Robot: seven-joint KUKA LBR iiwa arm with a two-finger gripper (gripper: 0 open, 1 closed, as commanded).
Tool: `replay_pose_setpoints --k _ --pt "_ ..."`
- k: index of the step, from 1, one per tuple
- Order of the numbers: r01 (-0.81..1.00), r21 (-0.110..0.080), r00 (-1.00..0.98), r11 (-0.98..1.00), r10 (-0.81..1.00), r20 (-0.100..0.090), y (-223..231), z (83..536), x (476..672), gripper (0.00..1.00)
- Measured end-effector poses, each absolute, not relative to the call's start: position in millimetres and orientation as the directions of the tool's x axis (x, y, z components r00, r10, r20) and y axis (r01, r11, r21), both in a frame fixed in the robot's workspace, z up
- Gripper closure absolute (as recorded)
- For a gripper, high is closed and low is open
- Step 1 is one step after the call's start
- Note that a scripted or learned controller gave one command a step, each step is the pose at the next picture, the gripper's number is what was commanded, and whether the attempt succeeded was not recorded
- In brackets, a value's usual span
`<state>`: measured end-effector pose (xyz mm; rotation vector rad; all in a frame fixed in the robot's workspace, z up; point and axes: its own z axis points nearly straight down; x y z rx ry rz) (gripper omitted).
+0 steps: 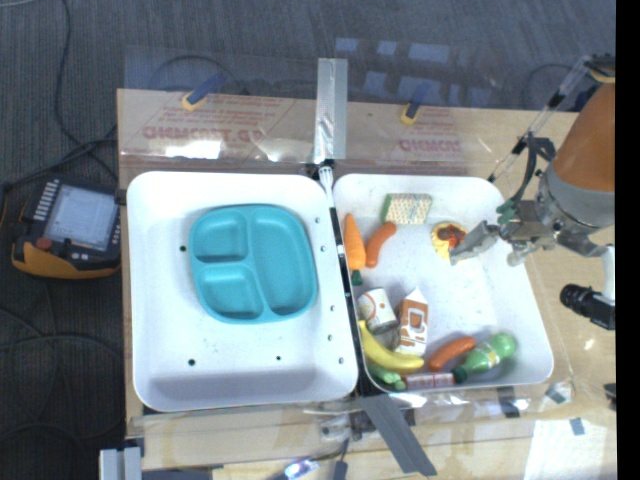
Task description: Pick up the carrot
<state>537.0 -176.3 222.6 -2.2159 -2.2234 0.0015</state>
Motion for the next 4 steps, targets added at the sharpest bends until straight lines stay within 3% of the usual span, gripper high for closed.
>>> replay_pose_setpoints --k 1,2,3,4 --pt "0.99 -0.001 0.139 -0.139 0.99 -0.002 -95 93 558.7 0.0" --pt "0.99 -0.003 0.138 -0.138 0.99 0.001 -93 102 558.8 1.0" --pt "0.978 -0.003 0.208 -0.208 0.978 -0.002 -89 183 537.3 1.0" --pt "0.929 -0.006 0.369 -0.369 0.929 -0.002 -13 182 514.7 1.0"
